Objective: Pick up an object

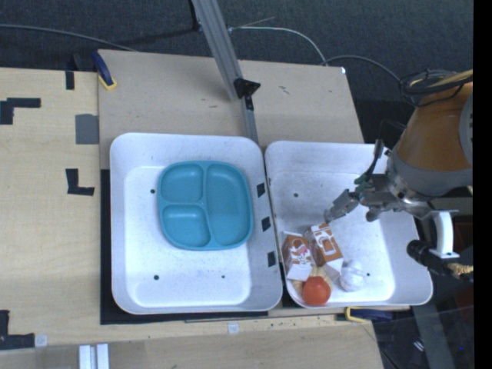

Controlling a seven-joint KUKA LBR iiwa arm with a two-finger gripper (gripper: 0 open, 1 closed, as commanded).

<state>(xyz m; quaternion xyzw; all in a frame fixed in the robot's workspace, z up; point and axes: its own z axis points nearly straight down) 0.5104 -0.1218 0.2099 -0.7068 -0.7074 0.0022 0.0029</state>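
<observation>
Several small things are seen in the near corner of the right bin (307, 156). A round red thing like a tomato (316, 290) is nearest the front edge. Two brown and white packets are seen just behind it: one packet (297, 254) on the left and a second packet (326, 244) tilted beside it on the right. A small white crumpled thing (351, 275) is seen just right of the tomato. All four are close together, and some of them are touching. The gripper (340, 204) is held over the middle of the right bin, with its dark fingers pointed toward the left and down. Nothing is seen held between the fingers, and it cannot be told whether they are wide or narrow. The second packet is found just below the finger tips, near but apart. The tomato and the white thing are farther off toward the front. A blue tray (206, 204) with three parts is seen in the left bin (127, 206). Both bins are set side by side on the light wooden surface (46, 206).
</observation>
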